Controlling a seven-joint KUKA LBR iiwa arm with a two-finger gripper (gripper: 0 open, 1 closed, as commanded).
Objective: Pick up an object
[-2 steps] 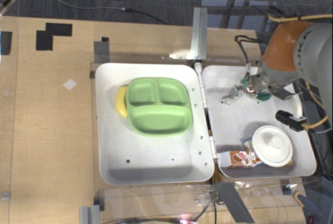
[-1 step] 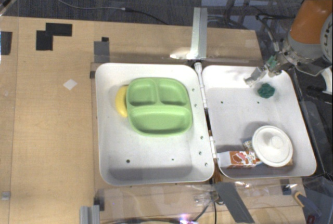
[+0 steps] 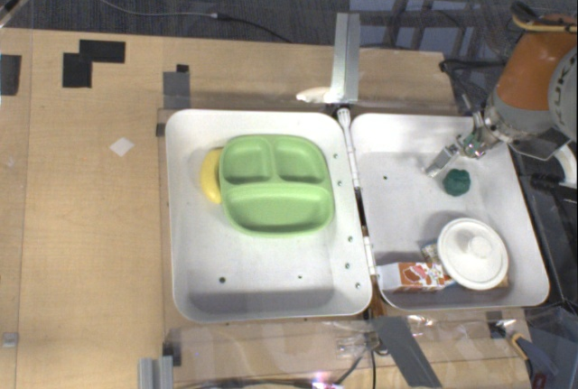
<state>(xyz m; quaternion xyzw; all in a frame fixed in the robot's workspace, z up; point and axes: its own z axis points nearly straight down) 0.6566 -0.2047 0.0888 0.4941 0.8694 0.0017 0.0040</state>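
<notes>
- The grey arm with the orange band (image 3: 533, 71) comes in from the right, and its silver two-finger gripper (image 3: 442, 163) sits low over the right white bin (image 3: 397, 143).
- The gripper looks a little open, with nothing between its fingers.
- The small dark green round thing (image 3: 457, 182) lies just beside the gripper, not touching, so I think it is the closest thing to grab.
- The round white lid-like dish (image 3: 472, 253) sits near the front of that bin, touching a flat orange and white packet (image 3: 417, 275).
- The left white bin (image 3: 190, 279) holds a green plastic tray with three sections (image 3: 274, 183), with a yellow thing (image 3: 209, 176) peeking out beside it.
- Nothing blocks the small green thing, but it may roll away.
</notes>
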